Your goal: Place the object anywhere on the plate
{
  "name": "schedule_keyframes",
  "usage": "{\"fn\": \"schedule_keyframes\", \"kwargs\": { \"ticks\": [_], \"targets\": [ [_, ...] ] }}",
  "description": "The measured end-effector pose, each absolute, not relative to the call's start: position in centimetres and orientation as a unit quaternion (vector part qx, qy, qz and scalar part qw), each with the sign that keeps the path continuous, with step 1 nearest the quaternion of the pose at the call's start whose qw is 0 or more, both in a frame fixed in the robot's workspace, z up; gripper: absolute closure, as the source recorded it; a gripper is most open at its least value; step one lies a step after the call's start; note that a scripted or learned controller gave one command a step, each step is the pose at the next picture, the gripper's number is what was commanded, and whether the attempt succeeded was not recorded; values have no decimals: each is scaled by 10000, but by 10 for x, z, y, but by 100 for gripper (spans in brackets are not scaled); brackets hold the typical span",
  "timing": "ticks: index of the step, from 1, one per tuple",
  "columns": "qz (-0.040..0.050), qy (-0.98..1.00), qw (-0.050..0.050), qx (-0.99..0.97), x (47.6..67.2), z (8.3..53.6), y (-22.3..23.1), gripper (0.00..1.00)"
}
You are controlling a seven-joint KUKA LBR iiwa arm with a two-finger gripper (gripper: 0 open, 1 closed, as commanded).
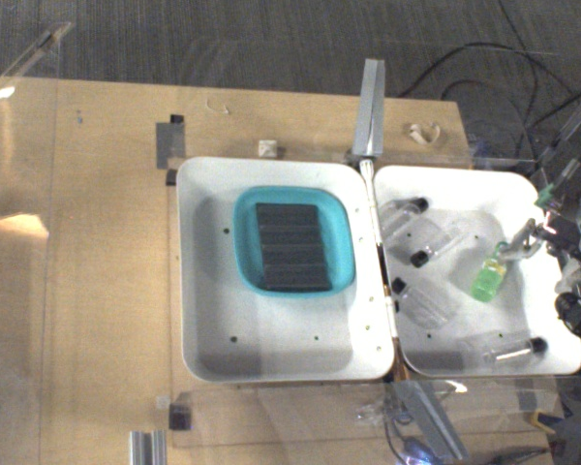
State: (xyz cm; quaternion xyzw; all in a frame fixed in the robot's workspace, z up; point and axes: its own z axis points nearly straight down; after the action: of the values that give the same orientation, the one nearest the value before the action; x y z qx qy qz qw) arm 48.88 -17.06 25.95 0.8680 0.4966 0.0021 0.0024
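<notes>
1. You are looking at an evenly lit, fairly bright scene; the white bins (pixel 271 356) are reading almost blown out.
2. Glare patches are showing on the desk (pixel 77 260) at the left.
3. A soft shadow is lying along the left bin's inner left and lower walls.
4. You are getting slight softness throughout, and the clear items in the right bin (pixel 552 356) are blurring into the white.

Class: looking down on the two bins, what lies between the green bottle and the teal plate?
In the camera view, clear plastic items with dark caps and the bins' shared divider lie between the green bottle and the teal plate.
</notes>
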Motion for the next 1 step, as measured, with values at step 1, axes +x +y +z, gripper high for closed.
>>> {"fn": "schedule_keyframes", "kwargs": {
  "ticks": [1],
  "targets": [
    [18, 3644, 20, 9312, 489, 400, -192, 0]
  ]
}}
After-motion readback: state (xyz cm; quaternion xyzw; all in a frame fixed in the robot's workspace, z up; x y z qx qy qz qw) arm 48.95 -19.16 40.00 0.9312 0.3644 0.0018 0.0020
